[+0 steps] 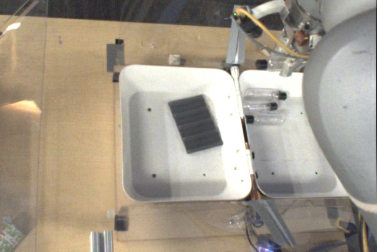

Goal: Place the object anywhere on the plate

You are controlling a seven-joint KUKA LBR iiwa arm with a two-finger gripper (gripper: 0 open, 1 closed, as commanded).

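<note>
A dark grey ribbed plate [195, 123] lies tilted in the middle of the left bin [132, 145]. Three clear tubes with black caps [263, 106] lie side by side at the upper left of the right bin [283, 180]. The arm's wide grey body [341, 103] covers the right part of that bin. My gripper [287, 66] hangs below the cabled wrist over the right bin's far rim, just above and to the right of the tubes. I see nothing held in it.
A grey metal bracket [234, 47] stands at the far end of the divide between the bins. A small black clamp [117, 56] sits at the left bin's far left corner. Yellow cable [262, 30] loops by the wrist. Wooden bench surrounds the bins.
</note>
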